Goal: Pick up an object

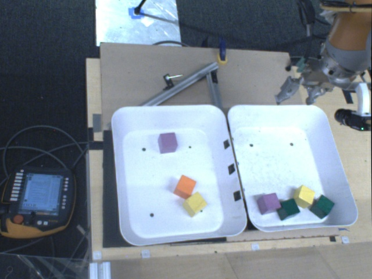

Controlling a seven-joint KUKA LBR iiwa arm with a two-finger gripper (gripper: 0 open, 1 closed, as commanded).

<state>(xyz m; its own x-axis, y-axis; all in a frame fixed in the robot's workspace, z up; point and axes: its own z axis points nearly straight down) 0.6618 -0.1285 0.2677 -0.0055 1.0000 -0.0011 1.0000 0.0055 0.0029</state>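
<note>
No words can be read anywhere. The claw [300,95] hangs open, holding nothing, just past the right bin's [334,133] far edge. The bin's middle is bare.

Seven blocks [167,142], two bins [125,173]

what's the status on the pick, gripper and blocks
Gripper open, above right bin's far rim, holding nothing. Seven blocks down: three in left bin, four in right bin's near corner. Nothing in the way.
</note>
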